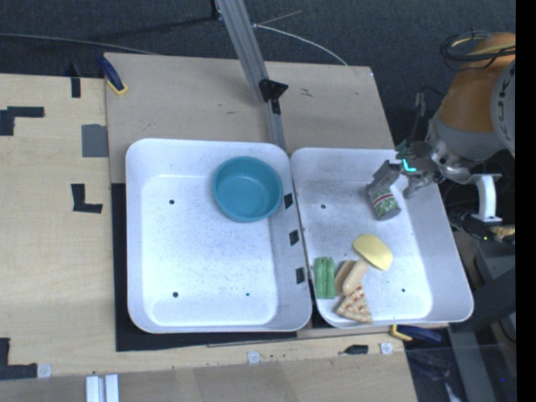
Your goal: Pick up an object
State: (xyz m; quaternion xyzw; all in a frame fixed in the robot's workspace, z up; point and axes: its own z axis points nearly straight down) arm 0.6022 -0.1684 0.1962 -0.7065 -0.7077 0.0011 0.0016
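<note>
Camera view: gripper [392, 182] was over the right bin [435, 249], upper part, its fingers clamped on a small can [383, 201] — grey-green, tilted, apparently hanging clear of the floor. Lemon [373, 251], green piece [323, 276] and wedge [355, 304] lay clustered near the front wall. Blue bowl [246, 188] sat in the left bin [151, 224] — likely a drop target.

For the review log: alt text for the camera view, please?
The gripper hangs over the right bin, at a small green-and-grey object. Lower in that bin lie a yellow piece, a green piece and a pizza slice; the left bin holds a blue bowl.
</note>
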